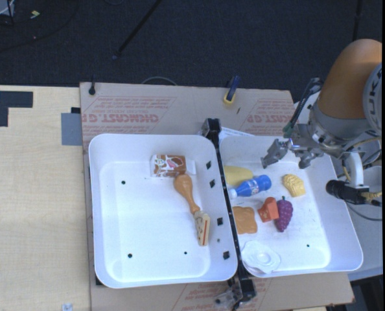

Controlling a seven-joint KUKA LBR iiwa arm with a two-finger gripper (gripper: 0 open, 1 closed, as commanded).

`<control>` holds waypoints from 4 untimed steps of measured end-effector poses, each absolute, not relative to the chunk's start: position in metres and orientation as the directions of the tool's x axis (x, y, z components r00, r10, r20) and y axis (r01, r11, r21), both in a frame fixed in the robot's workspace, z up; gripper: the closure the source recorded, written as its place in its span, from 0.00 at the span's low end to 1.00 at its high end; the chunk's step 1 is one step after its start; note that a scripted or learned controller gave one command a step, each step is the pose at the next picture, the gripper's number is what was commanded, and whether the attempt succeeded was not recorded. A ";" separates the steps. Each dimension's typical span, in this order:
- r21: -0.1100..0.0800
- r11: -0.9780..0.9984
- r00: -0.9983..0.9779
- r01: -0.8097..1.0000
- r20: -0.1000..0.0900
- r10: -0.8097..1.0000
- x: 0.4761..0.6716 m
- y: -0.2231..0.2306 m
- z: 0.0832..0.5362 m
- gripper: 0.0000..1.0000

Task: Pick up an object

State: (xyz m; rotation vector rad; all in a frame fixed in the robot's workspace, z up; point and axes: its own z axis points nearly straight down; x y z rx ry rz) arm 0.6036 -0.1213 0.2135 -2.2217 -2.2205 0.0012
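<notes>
The gripper (291, 153) hangs over the far part of the right bin (338, 251), its two fingers spread apart with nothing between them. It sits high, clear of everything in the bin, so by my reading the pick has not begun: no object is grasped or lifted, and the descent, the closing and the raise are all left to do.

Nearest below the gripper lies a yellow corn piece (294, 184), just toward the near side. A little to the left of it rests a blue bottle (251, 186), lying on its side, with a yellow banana-like piece (237, 173) just beyond it against the divider. Further toward the near edge sit an orange block (268, 209) and a bunch of purple grapes (284, 214), touching each other, then a tan bread slice (245, 219) and a white cup (262, 258) at the near corner.

Well away, in the left bin (108, 193), lie a small printed box (168, 165) and a wooden spoon (191, 203).
</notes>
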 end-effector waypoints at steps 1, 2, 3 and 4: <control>-0.002 0.000 0.000 1.000 0.001 1.000 0.604 -0.121 0.223 1.00; 0.015 0.002 -0.002 1.000 -0.004 1.000 0.647 -0.131 0.348 1.00; -0.011 0.002 -0.002 1.000 0.003 1.000 0.642 -0.104 0.222 1.00; -0.009 0.003 -0.003 1.000 0.002 1.000 0.623 -0.086 0.176 1.00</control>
